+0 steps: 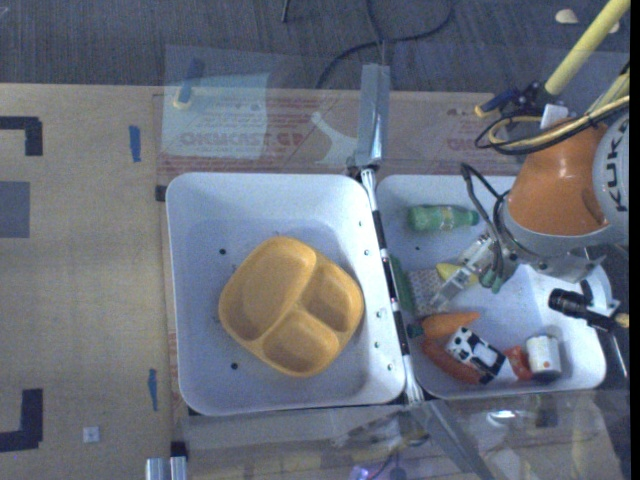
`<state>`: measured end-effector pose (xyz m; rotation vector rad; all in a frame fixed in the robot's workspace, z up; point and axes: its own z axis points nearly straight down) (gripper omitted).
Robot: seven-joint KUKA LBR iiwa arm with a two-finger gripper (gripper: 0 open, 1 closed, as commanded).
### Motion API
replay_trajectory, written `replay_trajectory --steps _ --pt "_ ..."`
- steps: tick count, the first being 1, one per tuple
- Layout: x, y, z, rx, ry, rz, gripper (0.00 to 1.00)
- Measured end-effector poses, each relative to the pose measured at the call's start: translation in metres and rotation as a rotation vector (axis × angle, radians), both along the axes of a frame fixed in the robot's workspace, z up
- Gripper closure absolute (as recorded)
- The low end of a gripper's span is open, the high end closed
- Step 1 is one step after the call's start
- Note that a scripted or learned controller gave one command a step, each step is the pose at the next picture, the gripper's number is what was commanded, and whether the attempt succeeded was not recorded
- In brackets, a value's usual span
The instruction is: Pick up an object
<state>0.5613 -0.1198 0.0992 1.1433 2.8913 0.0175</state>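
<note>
Even overhead lighting, soft focus

Faint shadows are cast; mild glare is seen on the white bins [190, 298]; edges are slightly blurred.

The grey arm, orange-banded at the wrist, reaches in from the right, its claw [470, 271] angled down-left.

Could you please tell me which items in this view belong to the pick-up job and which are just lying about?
Job:
gripper, over the right bin
green bottle
carrot
black-and-white toy
small white cup

Lying about:
yellow divided tray in the left bin
blue tape
black cable
</note>
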Motion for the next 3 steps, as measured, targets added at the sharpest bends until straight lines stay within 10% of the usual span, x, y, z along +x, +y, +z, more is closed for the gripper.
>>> replay_trajectory --steps 1,2,3 --pt "0.045 -0.029 -0.001 -0.002 0.007 0.102 0.0" --pt "0.045 -0.033 0.009 -0.002 0.003 0.097 1.0" --pt "0.069 0.015 0.119 0.0 0.03 0.056 1.0"
